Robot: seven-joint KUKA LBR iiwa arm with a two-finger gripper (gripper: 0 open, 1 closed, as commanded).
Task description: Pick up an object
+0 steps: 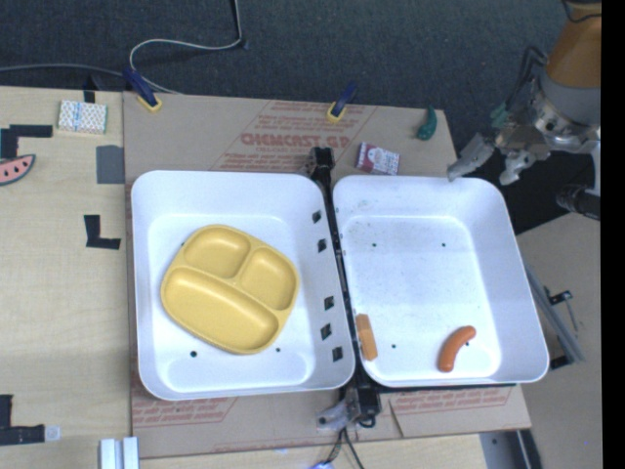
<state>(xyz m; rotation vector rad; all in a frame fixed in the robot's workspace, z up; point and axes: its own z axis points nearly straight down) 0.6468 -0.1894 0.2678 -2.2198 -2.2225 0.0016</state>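
I'm seeing my claw (485, 162) hovering with fingers spread wide, holding nothing, beyond the far right corner of the right shallow white plastic bin (508, 223), well apart from its two orange sausages (455, 348).

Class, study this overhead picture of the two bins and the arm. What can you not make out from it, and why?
- Gripper, camera view: blurred and small, so its finger opening cannot be told.
- Arm: cut off by the top and right edges.
- Small packet above the bins: print too small to read.
- Orange piece by the right bin's left wall: too small to identify.
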